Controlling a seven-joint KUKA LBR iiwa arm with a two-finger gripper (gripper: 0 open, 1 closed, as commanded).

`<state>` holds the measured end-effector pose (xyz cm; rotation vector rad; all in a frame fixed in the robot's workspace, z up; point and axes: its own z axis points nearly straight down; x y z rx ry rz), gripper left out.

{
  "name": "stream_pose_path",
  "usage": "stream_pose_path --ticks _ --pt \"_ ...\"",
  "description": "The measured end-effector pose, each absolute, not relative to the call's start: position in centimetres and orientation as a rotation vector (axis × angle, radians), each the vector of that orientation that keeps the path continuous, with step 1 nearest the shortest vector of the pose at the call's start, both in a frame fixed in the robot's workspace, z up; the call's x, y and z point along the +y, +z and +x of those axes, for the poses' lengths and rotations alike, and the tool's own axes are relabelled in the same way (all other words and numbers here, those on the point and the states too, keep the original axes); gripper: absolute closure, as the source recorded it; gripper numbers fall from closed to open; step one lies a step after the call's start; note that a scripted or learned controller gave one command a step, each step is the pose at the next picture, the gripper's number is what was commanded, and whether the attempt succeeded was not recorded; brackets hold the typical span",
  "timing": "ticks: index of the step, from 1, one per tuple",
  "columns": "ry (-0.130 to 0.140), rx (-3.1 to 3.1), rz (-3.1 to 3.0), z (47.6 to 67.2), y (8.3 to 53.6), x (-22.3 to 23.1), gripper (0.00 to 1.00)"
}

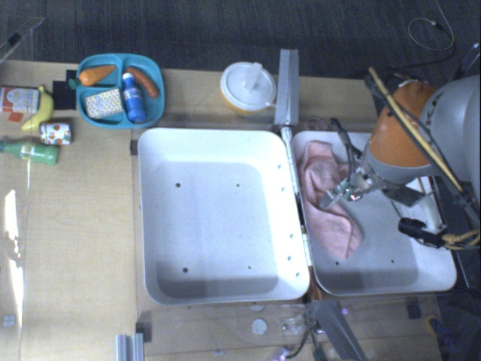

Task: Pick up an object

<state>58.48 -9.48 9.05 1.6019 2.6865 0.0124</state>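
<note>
Your gripper (338,194) sits down on the pink cloth (325,201) in the right bin (391,265); can't tell if it's got hold.

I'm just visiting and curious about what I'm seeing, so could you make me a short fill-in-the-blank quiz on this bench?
1. The pink cloth lies in the ____ bin.
2. The gripper is over the ____ cloth.
3. The blue divided tray holds a carrot and a blue ____.
4. The arm's band is ____.

Missing words: right; pink; bottle; orange
</note>
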Motion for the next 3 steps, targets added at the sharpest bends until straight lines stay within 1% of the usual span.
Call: stream_pose_path --ticks 1,2,3 --pt "0.008 2.659 1.653 65.0 8.9 -9.4 0.00" --pt "0.013 2.661 1.640 65.2 10.1 -9.1 1.00" --pt "0.002 2.364 2.063 61.9 19.1 -12.0 1.00"
